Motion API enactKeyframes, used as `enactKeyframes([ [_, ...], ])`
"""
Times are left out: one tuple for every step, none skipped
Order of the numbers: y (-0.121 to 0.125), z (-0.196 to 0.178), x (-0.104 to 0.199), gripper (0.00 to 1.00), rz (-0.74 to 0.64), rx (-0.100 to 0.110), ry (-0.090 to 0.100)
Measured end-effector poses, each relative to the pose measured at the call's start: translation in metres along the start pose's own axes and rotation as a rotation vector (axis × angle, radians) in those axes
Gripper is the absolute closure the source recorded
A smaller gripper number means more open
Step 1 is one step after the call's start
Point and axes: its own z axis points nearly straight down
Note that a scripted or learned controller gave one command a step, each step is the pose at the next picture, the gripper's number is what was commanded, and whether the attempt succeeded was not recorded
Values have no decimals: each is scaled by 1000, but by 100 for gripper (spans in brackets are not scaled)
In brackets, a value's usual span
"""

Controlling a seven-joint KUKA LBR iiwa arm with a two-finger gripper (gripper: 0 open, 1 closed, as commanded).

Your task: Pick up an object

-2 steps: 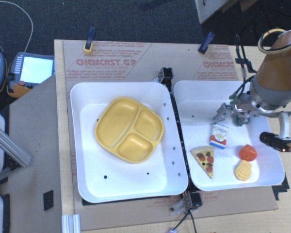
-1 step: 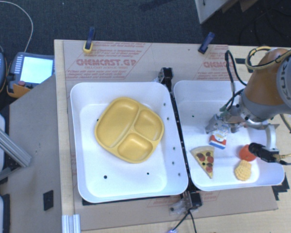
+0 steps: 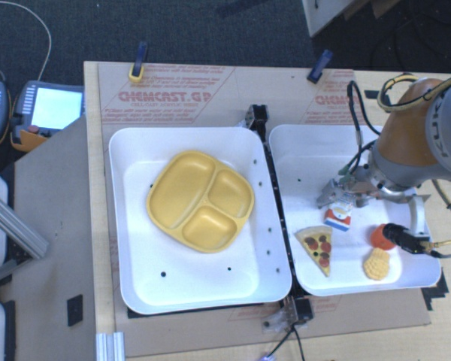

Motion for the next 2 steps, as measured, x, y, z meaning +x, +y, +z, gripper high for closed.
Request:
enactKeyframes([
  [1, -11, 0, 100, 0, -3, -1],
  [11, -65, 6, 100, -2, -11, -4],
])
